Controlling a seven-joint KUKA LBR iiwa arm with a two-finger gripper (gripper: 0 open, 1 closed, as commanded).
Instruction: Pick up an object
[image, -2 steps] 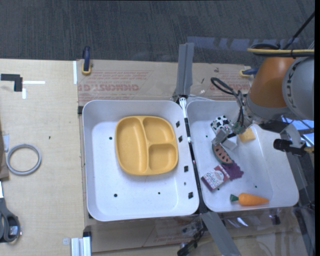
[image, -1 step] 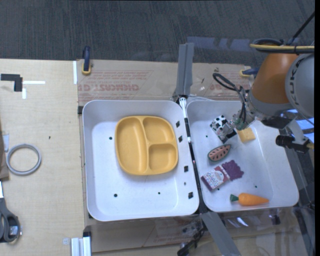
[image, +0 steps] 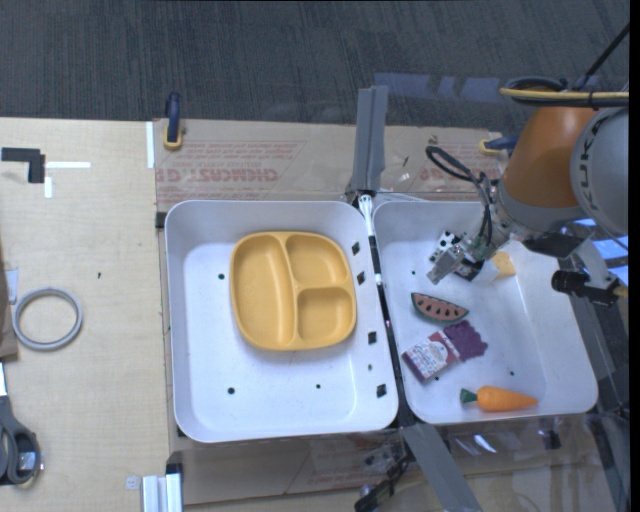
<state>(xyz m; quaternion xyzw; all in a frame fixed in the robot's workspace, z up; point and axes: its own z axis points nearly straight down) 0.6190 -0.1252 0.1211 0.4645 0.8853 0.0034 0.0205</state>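
1. Two white bins sit side by side in the middle of the frame: the left bin (image: 200, 380) and the right bin (image: 540, 340), touching along a grey divider.
2. My arm (image: 560, 150) comes in from the upper right of the frame, grey with its orange band, and bends down over the right bin.
3. The yellow divided plate (image: 293, 290) lies flat in the upper middle of the left bin, with three compartments.
4. A grey ring of tape (image: 45, 317) lies on the wooden bench at the left of the frame, well apart from the bins.
5. My gripper (image: 447, 264) hangs low in the upper left part of the right bin; whether it is released or clenched I cannot tell, and I see nothing between its tips.
6. The orange carrot (image: 503, 399) lies near the lower edge of the right bin.
7. The watermelon slice (image: 438, 306) lies just below my gripper.
8. The purple piece (image: 467, 340) and the small packet (image: 427, 357) lie touching, between the slice and the carrot.
9. A small yellow block (image: 503, 264) lies just right of my gripper.
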